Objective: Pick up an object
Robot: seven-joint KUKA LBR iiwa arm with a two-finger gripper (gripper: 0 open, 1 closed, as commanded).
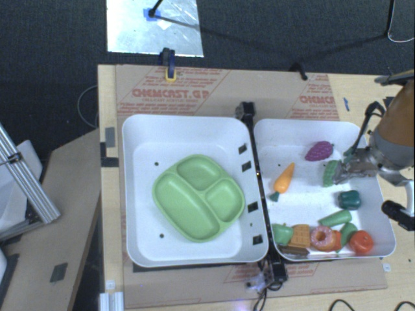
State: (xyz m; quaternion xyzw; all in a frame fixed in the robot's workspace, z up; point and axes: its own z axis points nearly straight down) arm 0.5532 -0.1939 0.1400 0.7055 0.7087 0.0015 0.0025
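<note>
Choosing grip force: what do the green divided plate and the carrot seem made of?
Green divided plate: likely moulded plastic, matte, with an even colour and soft rounded compartment rims. Carrot: probably toy plastic, smooth, in uniform orange with a green tip; too small to be sure.

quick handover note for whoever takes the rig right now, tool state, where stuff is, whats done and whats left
Tool: low in the right bin, at its right side, against a light green toy. Grip not confirmed.
Right bin: purple grapes near the back, carrot in the middle, dark green piece right. Along the front edge: green pieces, cracker, pink donut, tomato.
Left bin: green divided plate, nothing on it.
Done: the reach into the bin. Left: secure one object and lift it.
</note>
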